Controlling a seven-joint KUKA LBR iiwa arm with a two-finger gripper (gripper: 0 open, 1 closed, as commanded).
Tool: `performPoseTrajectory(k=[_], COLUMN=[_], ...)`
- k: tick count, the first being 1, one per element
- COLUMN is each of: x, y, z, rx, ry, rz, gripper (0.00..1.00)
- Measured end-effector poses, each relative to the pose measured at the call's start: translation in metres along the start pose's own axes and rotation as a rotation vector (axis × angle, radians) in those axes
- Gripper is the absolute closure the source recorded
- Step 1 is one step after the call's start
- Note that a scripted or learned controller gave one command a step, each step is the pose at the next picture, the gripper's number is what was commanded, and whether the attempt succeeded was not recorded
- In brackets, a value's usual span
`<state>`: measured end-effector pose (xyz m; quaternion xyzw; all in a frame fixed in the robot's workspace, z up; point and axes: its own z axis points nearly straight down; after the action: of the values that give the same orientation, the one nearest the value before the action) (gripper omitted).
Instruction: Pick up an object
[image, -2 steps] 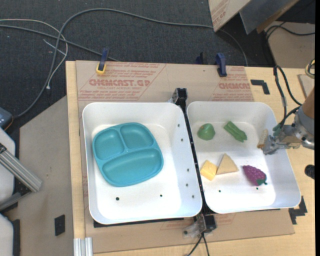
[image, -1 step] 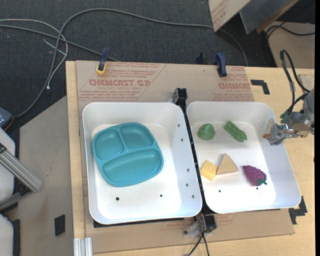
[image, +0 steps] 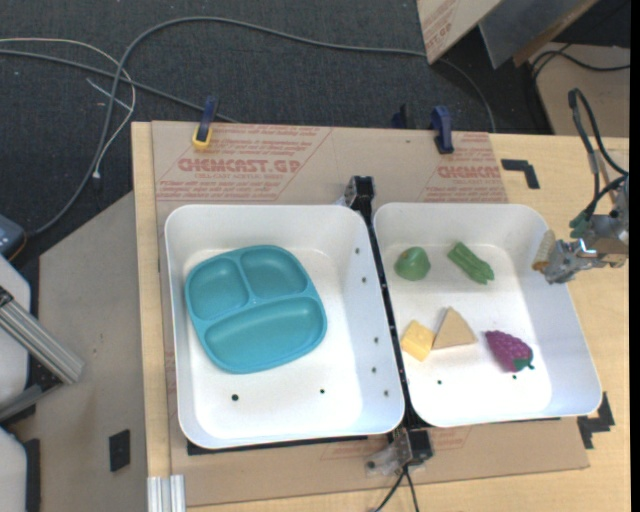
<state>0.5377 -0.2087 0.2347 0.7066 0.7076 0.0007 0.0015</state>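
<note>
The right bin holds several small toy foods. A round green piece and a long green vegetable lie at its back. A yellow block touches a tan wedge near the middle, and a purple grape bunch lies to their right. My gripper hangs over the right rim of this bin, level with the long green vegetable and about a hand's width to its right. Nothing shows in its grasp.
The left bin holds a teal divided plate. A black divider runs between the two bins. Blue clamps grip the cardboard sheet at the back. Cables hang at the far right.
</note>
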Motion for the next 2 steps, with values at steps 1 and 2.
performPoseTrajectory(k=[1,2], x=[0.055,0.108], y=[-0.006,-0.008], z=[0.010,0.000], rx=[0.006,0.005], ry=[0.004,0.004], rz=[-0.003,-0.001], gripper=[1.00,1.00])
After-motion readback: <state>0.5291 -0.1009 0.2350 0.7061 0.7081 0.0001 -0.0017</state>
